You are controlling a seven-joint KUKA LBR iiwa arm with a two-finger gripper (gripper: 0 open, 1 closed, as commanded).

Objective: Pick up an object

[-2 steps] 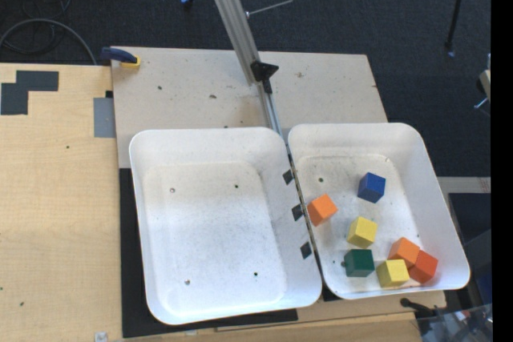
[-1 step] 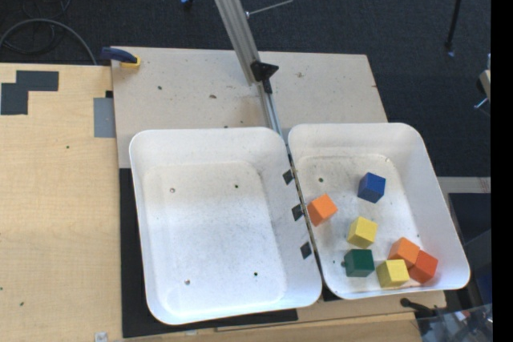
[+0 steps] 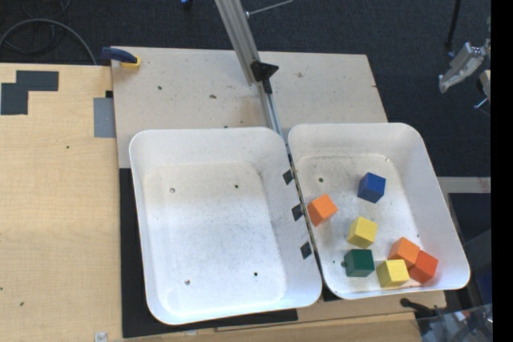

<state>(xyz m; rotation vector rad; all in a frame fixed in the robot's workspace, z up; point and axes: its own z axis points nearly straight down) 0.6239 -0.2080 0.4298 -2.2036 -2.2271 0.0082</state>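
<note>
Plainly, the main risk is crowding. The right bin (image 3: 426,146), at the worktop's near right corner, holds 7 blocks, and 4 of them sit packed toward the bin's near right corner: a green block (image 3: 359,262), a yellow block (image 3: 392,273), an orange block (image 3: 405,249) and a red block (image 3: 425,267). The last 3 touch or nearly touch. A descent there would likely land on 2 at once, wedge 1 against the wall, or nudge them apart without a grip.

A second yellow block (image 3: 362,231) stands near the green one, so a wide approach could clip both. Another orange block (image 3: 322,209) lies just beside the bin's left wall, next to the divider clips, where the wall may block a clean closure. The blue block (image 3: 371,187) stands apart from the rest, toward the bin's far side, and looks like the safest target. Several blocks sit turned at an angle, so a misaligned grasp could catch corners and spin a block away.

What I take to be the end effector (image 3: 463,66) shows as a pale metal piece past the worktop's far right corner, off the worktop entirely. Whether it is apart or together I cannot tell. All blocks lie well apart from it, toward the near edge; the blue block is nearest.
</note>
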